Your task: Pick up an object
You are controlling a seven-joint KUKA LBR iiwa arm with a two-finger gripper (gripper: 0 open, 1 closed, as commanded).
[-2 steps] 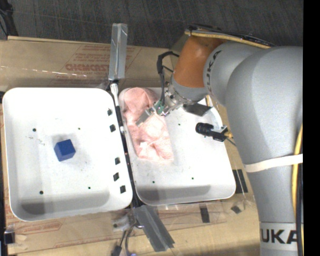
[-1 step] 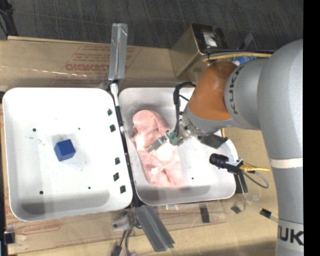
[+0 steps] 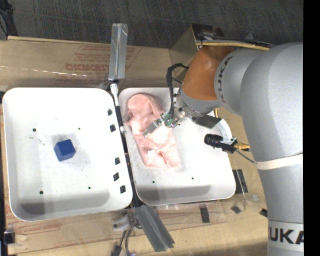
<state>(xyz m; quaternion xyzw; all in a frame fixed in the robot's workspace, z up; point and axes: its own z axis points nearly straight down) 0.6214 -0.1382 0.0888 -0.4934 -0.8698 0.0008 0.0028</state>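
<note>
partly, arm (image 3: 256,89) hides right bin (image 3: 202,188)

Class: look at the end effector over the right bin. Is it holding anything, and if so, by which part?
It cannot be told: the end effector sits on the pink cloth, hiding any hold.
</note>
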